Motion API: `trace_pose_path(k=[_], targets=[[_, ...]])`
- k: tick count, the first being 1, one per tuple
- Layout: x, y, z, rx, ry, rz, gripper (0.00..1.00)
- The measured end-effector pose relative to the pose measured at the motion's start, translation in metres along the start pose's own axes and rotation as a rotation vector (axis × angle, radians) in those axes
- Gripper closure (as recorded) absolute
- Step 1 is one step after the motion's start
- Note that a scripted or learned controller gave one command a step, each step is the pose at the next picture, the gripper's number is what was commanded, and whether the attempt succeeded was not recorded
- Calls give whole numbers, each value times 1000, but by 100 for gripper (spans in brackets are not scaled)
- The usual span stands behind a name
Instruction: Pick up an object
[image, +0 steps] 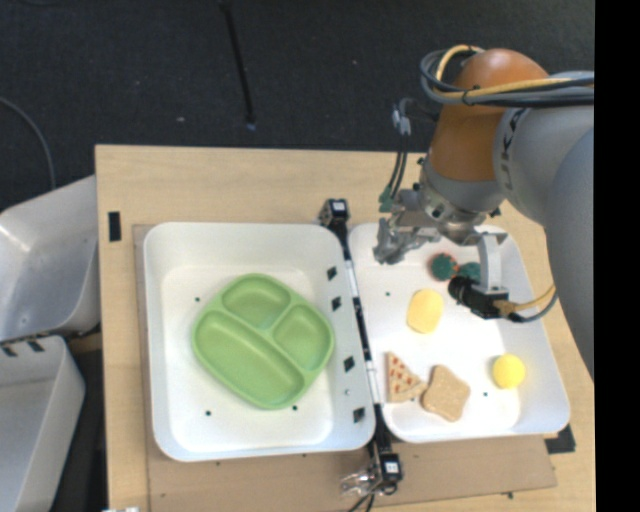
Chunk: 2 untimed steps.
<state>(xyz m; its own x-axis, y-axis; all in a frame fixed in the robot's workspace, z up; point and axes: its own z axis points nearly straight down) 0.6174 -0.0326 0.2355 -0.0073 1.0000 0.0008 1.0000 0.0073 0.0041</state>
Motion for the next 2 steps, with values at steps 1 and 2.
trace_pose_path(k=[1,2], targets=[[46,27,-11,0,0,0,100],[95,48,2,2,-2,2,100]])
